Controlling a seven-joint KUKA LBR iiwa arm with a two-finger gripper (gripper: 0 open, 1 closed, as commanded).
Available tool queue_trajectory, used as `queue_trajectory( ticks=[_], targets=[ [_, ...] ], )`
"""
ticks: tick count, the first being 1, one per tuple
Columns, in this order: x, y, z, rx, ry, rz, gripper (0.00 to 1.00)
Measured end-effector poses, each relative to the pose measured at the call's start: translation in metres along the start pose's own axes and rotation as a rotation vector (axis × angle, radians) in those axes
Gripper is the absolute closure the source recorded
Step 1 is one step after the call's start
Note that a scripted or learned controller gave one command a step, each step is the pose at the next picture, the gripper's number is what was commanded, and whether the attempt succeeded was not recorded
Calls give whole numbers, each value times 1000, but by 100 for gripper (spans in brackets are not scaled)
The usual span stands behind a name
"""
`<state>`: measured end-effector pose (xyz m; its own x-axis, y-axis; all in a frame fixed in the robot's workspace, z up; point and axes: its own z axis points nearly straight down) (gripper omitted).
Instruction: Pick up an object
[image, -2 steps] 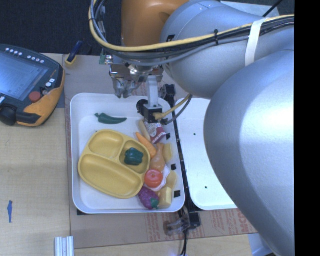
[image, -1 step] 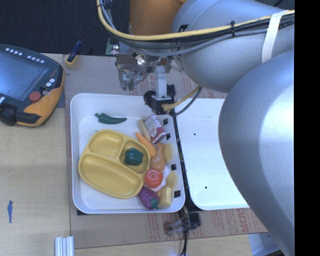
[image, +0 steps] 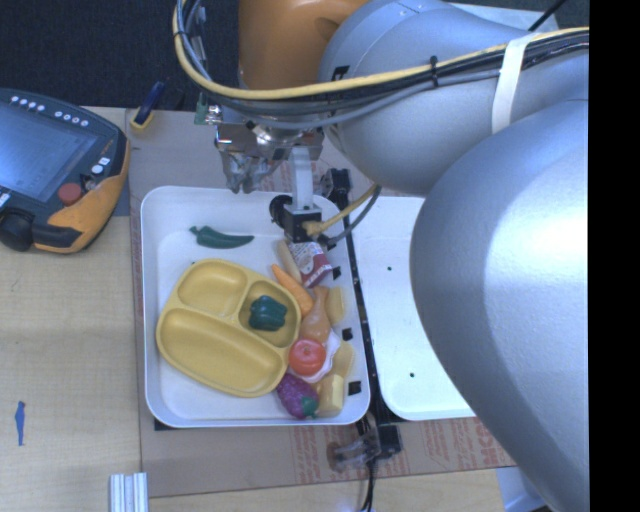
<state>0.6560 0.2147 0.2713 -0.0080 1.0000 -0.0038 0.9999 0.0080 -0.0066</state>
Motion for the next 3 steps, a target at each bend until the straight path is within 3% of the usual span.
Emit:
queue_trajectory(
  ticks=[1, 2, 3],
  targets=[
    [-6, -9, 30, 1, -1, 3, 100],
    [-2, 1, -19, -6, 3, 1, 100],
    [-8, 0, -4, -2, 0, 3, 100]
  ],
)
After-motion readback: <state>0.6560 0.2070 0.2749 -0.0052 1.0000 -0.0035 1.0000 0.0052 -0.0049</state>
